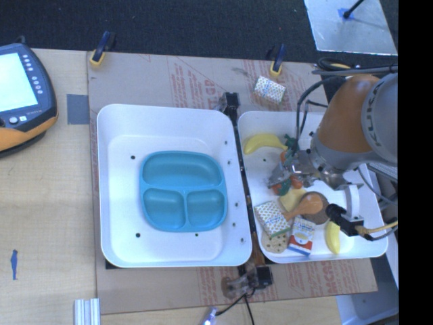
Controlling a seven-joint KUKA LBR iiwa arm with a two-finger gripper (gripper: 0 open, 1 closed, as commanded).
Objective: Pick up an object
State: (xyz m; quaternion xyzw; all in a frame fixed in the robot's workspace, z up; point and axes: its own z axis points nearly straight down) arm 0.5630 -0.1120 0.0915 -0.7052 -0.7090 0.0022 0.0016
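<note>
Camera view: the gripper [289,175], finger state indiscernible, sits low in the right bin [252,124] at centre right, among a yellow banana [262,143], wooden spoon [309,204], checkered block [272,216] and small carton [302,235]. The left bin [111,181] holds a blue divided plate [183,189]. Both bins rest on the table [47,215]; a pendant [20,93] lies upper left.

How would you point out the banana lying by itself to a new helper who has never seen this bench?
Start at the right bin, the one crowded with small things. Look to its upper left corner, next to the wall shared with the other bin. The banana lies there, curved and plain yellow, apart from the heap below it.
</note>
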